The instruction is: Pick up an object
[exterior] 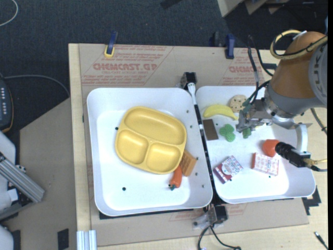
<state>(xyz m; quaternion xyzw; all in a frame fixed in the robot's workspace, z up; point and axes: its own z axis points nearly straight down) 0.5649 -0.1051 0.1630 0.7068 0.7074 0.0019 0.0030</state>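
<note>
- One claw (244, 125) hangs low over the right bin (260, 191). I cannot tell if it is spread or pinching.
- It sits just above a green toy (227, 134), likely the thing to pick, with a banana (218, 111) and a cookie (238, 102) close by.
- Farther out lie a brown block (210, 129), an orange toy (269, 147) and two small packs (229, 167) (266, 163); their print is too small to read.
- The left bin (104, 155) holds a yellow tray (150, 139) and a carrot (176, 177).
- Both bins rest on a board (83, 66) with red letters that look like "CHEMCAST".
</note>
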